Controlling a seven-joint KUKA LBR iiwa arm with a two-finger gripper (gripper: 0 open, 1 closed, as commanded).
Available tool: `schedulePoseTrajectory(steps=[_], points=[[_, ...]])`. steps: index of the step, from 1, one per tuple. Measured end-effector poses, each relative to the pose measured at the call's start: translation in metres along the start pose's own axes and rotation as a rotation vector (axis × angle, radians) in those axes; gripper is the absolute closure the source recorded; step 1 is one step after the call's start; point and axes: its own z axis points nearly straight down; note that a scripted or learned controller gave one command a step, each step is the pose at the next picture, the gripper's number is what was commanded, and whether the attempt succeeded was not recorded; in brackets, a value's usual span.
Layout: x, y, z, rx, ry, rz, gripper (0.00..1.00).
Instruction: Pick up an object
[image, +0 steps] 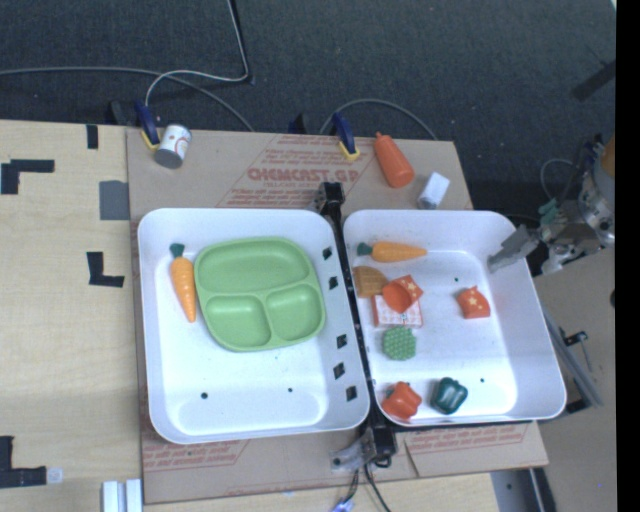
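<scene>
Camera view looks down on 2 shallow white plastic bins side by side on the worktop (60, 300). Nearest, along the lower rim of the right-hand white bin (520, 345), lie a small red-orange toy lump (402, 400) and a dark green toy pepper (449, 395), close together. Further up sit a round green knobbly piece (399, 344), then a red block on a pale pink card (400, 298) touching a tan bread-like piece (367, 279), and a small red wedge (473, 302) well apart to the right. An orange toy carrot (395, 252) lies flat near the far wall.

In the left-hand white bin (160, 390) rests a light green 3-compartment plate (260, 293) with a second orange carrot (182, 283) just beside its left edge.

Beyond the bins, on the cardboard sheet (280, 170), lie an orange bottle-shaped toy (393, 160), a small white cube (435, 188) and a little tin (173, 144).

At the right, the robot's grey hand (505, 255) hangs over the right bin's upper right corner, apart from every object; I cannot tell how it is set. Nothing is picked yet, so this looks like the approach. Next it would need to move left over 1 isolated piece, the red wedge being nearest, and descend squarely.
</scene>
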Motion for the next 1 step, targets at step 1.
schedulePoseTrajectory(steps=[1], points=[[0.0537, 0.0183, 0.1245, 0.003, 0.002, -0.001, 0.0]])
